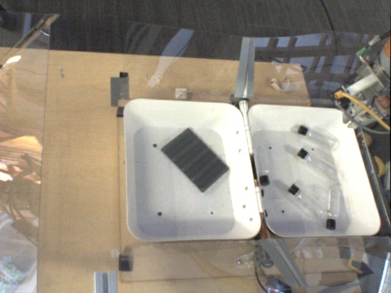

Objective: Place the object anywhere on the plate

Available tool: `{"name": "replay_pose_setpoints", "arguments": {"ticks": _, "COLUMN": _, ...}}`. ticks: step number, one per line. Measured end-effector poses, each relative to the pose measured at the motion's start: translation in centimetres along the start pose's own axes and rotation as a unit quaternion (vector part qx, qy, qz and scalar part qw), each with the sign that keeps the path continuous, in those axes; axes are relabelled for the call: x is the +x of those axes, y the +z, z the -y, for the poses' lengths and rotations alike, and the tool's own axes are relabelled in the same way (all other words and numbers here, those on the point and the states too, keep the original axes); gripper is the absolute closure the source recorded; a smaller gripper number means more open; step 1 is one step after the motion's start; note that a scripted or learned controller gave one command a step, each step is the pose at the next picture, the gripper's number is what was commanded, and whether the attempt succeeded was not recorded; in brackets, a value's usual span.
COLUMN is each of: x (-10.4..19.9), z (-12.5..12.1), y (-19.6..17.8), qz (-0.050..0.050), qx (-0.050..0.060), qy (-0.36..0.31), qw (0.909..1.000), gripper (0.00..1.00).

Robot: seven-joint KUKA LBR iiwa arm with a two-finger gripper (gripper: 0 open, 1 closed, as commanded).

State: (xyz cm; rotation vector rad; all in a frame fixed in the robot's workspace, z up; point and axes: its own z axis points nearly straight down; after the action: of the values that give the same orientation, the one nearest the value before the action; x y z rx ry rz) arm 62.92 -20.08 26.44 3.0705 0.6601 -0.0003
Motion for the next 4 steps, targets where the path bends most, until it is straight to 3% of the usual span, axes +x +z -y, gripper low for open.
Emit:
{"name": "replay_pose_setpoints", "arguments": {"ticks": 1, "x": 2.4, "z": -1.3, "y": -1.2, "qz": 0.0, "qx": 0.0, "qy": -0.063, "qw": 0.998, "gripper": 1.0}}
{"name": "replay_pose_setpoints", "arguments": {"ticks": 2, "x": 2.6, "z": -1.5, "y": -5.3, "qz": -0.001, "qx": 0.0, "qy": -0.029, "qw": 0.9996, "gripper": 1.0}}
{"name": "replay_pose_setpoints", "arguments": {"ticks": 3, "x": 2.8, "z": -1.5, "y": -5.9, "qz": 0.001, "qx": 0.001, "qy": -0.041, "qw": 0.9991, "gripper": 1.0}}
{"name": "replay_pose_setpoints", "arguments": {"ticks": 4, "x": 2.9, "z": -1.6, "y": -0.6, "qz": 0.0, "qx": 0.001, "qy": -0.093, "qw": 0.9957, "gripper": 1.0}}
